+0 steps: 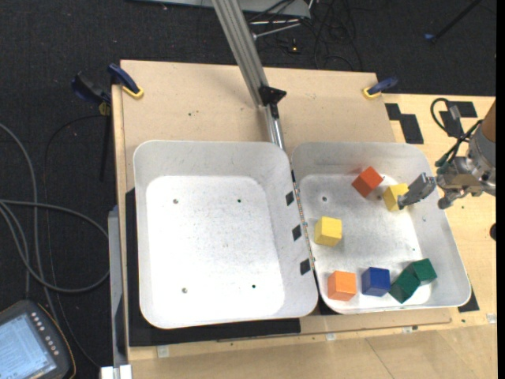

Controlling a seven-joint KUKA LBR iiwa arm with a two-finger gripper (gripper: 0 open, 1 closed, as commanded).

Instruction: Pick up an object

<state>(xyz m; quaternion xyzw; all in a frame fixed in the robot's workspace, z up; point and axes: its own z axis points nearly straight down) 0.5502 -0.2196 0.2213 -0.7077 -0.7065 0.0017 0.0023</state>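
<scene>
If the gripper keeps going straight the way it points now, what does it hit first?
Most likely the yellow block by the right bin's far wall: the gripper points left at it and looks right against it. The orange block lies just beyond. Height is hard to judge from this slanted view.

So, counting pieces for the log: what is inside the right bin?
The right bin holds six blocks: two orange, two yellow, one blue, one green. The gripper covers part of the upper yellow block.

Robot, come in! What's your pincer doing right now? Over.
Pincer at right bin's far edge. Yellow block right beside it, not seen held. Orange block close by.
</scene>
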